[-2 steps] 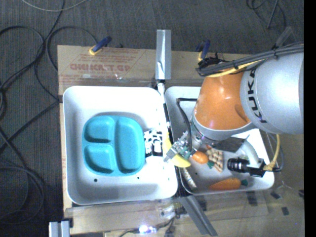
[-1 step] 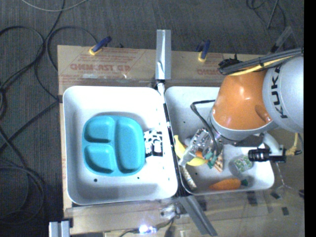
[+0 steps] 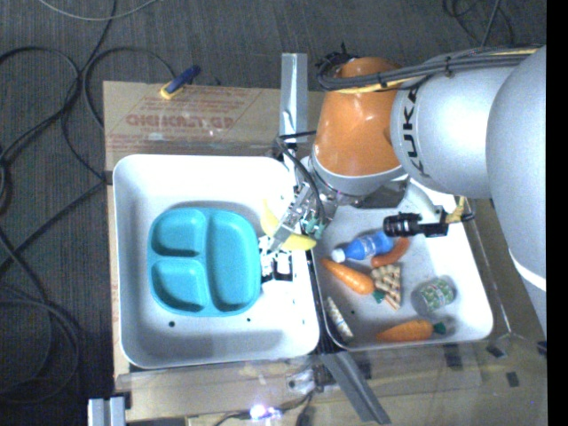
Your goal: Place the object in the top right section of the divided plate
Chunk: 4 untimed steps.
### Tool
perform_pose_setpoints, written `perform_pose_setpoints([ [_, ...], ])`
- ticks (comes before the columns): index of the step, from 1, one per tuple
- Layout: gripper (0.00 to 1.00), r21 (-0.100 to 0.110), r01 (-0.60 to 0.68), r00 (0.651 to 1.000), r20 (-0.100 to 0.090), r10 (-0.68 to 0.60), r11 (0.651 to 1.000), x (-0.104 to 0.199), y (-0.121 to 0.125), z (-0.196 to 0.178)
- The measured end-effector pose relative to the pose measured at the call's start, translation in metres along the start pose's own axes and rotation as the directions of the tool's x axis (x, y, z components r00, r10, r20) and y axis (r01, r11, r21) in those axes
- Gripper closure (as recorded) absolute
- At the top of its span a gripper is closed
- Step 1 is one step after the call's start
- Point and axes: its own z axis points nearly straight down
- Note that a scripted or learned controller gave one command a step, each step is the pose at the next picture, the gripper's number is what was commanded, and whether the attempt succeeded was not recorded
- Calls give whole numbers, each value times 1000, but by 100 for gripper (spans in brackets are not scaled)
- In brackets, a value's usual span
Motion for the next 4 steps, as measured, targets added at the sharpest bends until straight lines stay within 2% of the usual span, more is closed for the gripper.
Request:
perform_pose_setpoints([
  [1,100,2,56,998,0,-56,998,63,-56,0],
  [2,100,0,248,969,-1,-248,969,127,49,2],
  [3,100,0,253,968,0,-253,968,128,73,-14],
  [4,100,2,272,962,0,-272,962,111,20,6],
])
